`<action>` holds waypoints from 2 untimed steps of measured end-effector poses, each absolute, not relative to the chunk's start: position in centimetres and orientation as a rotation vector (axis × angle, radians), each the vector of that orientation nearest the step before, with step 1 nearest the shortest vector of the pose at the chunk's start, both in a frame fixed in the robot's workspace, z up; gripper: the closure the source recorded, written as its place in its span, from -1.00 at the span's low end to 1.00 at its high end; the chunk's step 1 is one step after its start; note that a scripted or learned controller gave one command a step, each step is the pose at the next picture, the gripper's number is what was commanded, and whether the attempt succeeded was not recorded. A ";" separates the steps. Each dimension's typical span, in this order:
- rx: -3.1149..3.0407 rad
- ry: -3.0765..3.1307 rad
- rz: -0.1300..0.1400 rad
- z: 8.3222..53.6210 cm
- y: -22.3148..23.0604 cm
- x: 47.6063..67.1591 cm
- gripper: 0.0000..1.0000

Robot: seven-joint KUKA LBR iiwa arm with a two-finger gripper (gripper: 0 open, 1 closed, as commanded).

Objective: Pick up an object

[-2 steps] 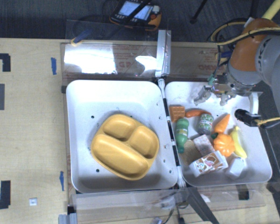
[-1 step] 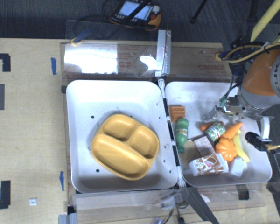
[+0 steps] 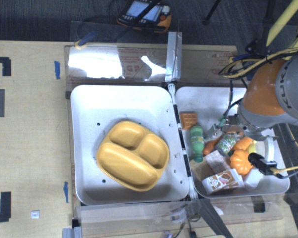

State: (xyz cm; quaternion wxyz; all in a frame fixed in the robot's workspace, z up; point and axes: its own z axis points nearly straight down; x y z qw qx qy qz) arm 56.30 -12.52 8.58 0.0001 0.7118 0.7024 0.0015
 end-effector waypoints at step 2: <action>2.248 2.199 -0.005 21.4 -6.8 57.5 1.00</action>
